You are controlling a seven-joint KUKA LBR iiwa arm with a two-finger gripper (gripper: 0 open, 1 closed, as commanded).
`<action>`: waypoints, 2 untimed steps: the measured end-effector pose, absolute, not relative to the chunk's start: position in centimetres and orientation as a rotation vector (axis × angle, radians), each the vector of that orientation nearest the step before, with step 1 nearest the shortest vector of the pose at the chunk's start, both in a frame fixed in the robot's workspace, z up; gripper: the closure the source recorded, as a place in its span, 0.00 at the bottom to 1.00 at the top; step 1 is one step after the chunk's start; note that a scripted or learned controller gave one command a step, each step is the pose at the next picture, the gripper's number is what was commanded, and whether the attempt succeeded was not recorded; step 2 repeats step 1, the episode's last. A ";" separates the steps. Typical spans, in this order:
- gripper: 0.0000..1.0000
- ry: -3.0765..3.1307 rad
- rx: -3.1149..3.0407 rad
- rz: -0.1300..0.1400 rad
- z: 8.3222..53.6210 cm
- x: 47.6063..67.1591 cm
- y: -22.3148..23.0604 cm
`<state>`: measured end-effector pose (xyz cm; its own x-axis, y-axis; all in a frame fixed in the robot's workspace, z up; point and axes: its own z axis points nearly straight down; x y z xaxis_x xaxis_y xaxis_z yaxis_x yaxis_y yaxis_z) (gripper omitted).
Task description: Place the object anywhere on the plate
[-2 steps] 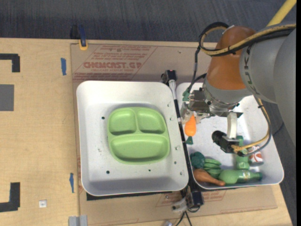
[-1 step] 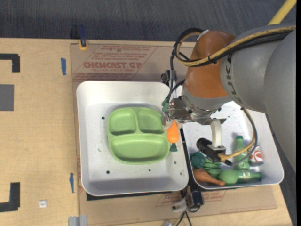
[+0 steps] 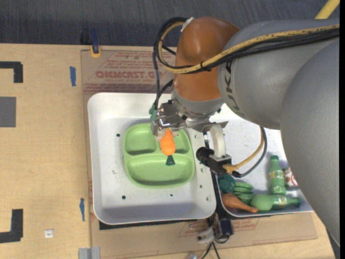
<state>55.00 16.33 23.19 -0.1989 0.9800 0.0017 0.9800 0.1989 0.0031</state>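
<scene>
While the green divided plate [image 3: 156, 163] sits mid-left bin [image 3: 102, 144], gripper [image 3: 167, 127] hangs over plate's upper right, fingers pinched on the toy carrot [image 3: 168, 144]. Carrot dangles leaf-end down above the plate's divider, probably staged for release. Right of plate: green bottles [image 3: 277, 174], another carrot [image 3: 240, 203] lying spare.

An orange toy carrot [image 3: 168, 145] is seen at the gripper [image 3: 167, 127] above a green divided plate [image 3: 141, 166] set in the left white bin [image 3: 105, 161].
</scene>
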 end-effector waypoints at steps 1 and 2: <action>0.00 2.429 1.991 0.001 23.1 55.0 16.1; 0.00 2.429 1.991 0.001 23.1 55.0 16.1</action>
